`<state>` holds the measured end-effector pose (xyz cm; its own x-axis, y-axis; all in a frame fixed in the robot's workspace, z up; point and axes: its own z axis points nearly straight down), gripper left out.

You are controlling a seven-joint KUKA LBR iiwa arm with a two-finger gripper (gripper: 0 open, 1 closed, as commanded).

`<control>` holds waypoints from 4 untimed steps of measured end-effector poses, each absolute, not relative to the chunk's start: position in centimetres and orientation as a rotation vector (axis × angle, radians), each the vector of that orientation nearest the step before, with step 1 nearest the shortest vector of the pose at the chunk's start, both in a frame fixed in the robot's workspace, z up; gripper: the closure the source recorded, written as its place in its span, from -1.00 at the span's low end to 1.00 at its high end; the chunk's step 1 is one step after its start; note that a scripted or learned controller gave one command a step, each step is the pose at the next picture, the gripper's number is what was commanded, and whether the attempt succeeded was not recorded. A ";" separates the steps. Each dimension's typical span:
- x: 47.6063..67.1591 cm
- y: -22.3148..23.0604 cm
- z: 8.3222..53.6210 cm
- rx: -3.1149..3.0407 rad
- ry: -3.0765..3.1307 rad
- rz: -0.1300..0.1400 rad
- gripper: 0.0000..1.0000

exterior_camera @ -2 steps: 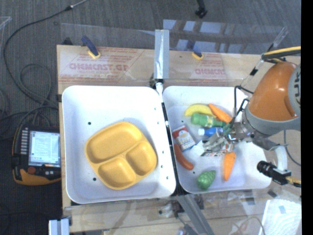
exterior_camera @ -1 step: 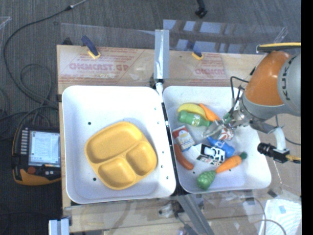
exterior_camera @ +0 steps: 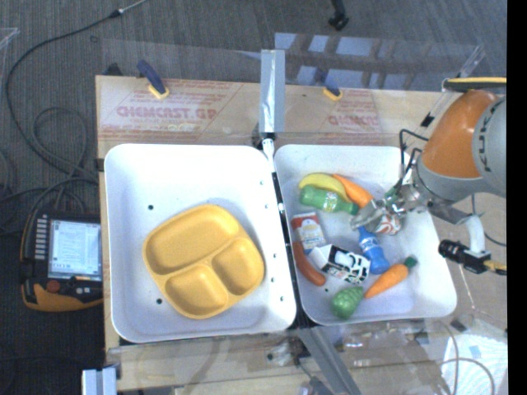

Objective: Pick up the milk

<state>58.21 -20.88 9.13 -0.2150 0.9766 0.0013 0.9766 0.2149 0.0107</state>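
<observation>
The milk is a small white carton with black patches, lying flat in the middle of the right bin. My gripper hangs over the same bin, up and to the right of the carton. It sits just above the cap end of a blue bottle, and nothing shows in its grasp. The grey arm with its orange band comes in from the right edge.
Around the milk lie a red-and-white carton, a sausage, a green vegetable and a carrot. Farther back are a banana, a green bottle and another carrot. The left bin holds a yellow divided tray.
</observation>
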 end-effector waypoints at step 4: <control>66.8 -10.2 20.5 1.901 2.499 -0.003 1.00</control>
<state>66.85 -10.25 20.47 -0.2673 0.9636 -0.0025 0.9636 0.2673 -0.0007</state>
